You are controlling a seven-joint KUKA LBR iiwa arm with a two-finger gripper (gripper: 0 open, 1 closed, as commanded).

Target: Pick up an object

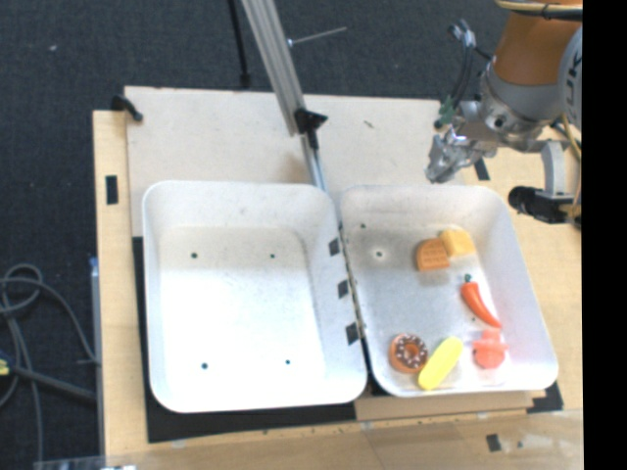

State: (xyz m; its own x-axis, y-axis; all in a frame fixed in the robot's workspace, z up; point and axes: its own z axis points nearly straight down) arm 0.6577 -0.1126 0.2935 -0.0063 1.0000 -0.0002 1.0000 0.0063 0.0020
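Observation:
My gripper (443, 163) hangs above the far rim of the right bin (392, 204), raised off the bench, with nothing visible between its fingers. In the right bin lie a tan waffle-like piece (431, 255) touching a yellow block (457, 242), an orange carrot (479, 304), a pink-red piece (489, 350), a yellow banana-shaped piece (440, 362) and a brown sprinkled donut (407, 352). The nearest items, the waffle piece and yellow block, lie below the gripper toward the front.
The left bin (157, 262) stands beside the right one, sharing a middle edge. A slanted metal rail (274, 57) runs from the top down to the bins' far junction. Black cables (29, 302) lie on the floor at left.

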